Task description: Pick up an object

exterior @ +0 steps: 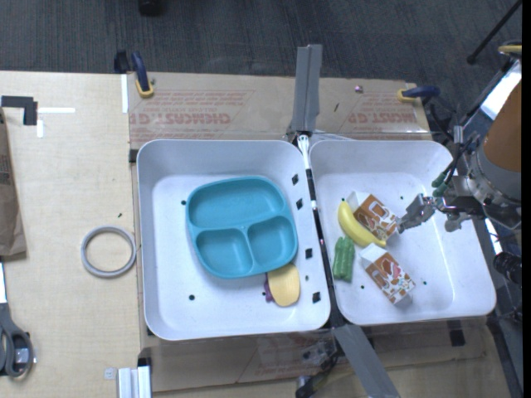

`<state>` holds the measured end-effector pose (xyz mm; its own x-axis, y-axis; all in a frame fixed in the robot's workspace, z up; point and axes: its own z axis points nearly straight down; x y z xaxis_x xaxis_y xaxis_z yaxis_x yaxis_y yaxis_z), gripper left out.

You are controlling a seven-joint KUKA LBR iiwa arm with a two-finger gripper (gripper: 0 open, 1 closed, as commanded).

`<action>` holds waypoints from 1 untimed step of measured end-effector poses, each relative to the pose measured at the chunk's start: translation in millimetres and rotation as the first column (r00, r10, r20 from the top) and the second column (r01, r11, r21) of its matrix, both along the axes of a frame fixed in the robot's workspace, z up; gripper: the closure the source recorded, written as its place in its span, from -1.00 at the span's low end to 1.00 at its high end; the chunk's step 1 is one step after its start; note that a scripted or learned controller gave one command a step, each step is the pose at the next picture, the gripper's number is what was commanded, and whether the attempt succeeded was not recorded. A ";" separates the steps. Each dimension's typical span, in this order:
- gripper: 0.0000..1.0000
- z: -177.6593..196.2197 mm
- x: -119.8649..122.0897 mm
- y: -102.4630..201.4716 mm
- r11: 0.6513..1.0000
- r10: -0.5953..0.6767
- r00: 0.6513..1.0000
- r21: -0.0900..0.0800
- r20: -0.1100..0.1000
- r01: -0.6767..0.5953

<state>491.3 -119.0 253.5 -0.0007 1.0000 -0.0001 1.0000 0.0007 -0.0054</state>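
Note:
In the right bin (pixel 452 276) lie a yellow banana (pixel 355 225), a green object (pixel 343 258) just below it, and two small brown-and-white cartons. The upper carton (pixel 373 214) rests against the banana. The lower carton (pixel 389 276) lies nearer the front. My gripper (pixel 406 220) reaches in from the right and hangs low over the bin, its tip right beside the upper carton's right edge. I see nothing lifted off the bin floor.
The left bin (pixel 158 247) holds a blue three-compartment plate (pixel 241 226) and a pale yellow object (pixel 284 286) at the plate's front corner. A grey tape ring (pixel 109 250) and scissors (pixel 12 351) lie on the bench to the left. The bins' shared wall (pixel 311 214) runs between them.

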 end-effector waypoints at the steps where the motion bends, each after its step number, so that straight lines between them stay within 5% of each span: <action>1: -1.00 -55.2 68.5 29.0 0.996 -0.089 0.996 0.000 -0.001 0.089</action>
<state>559.7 -89.9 198.3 0.0884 0.9961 -0.0006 0.9961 -0.0884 -0.0068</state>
